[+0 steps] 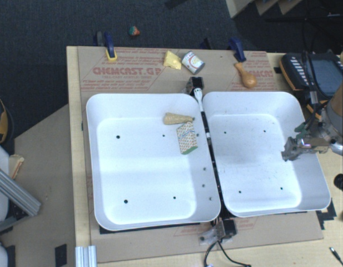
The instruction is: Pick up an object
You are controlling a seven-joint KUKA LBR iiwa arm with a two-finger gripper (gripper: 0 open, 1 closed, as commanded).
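1. Dark carpet surrounds your bench (132, 71), a cardboard-topped board bearing two white bins side by side.
2. Your left bin (143, 199) holds the likely targets: a tan, roll-shaped piece (177, 118) lying near the far right corner, and a small patterned packet (187, 137) just nearer than it, the two touching or almost so.
3. Your right bin (260, 193) has nothing in it that you could grab; the gripper (289, 151) hangs over its right side, near the rim.
4. You cannot tell from this view whether the claw is spread or pressed together; it is small and blurred against the arm, and nothing can be made out in its grasp.
5. On the board beyond the bins lie a yellow wedge (172, 60), a small white carton (193, 62) and a wooden-handled tool (245, 75), all outside the bins.
6. By my reading you are at the approach step: nothing is lifted yet.
7. Your next move calls for a long traverse to the left, across the seam between the bins, then a descent over the roll or the packet.
8. Watch that the two lie so close together; a grasp on one may nudge the other.
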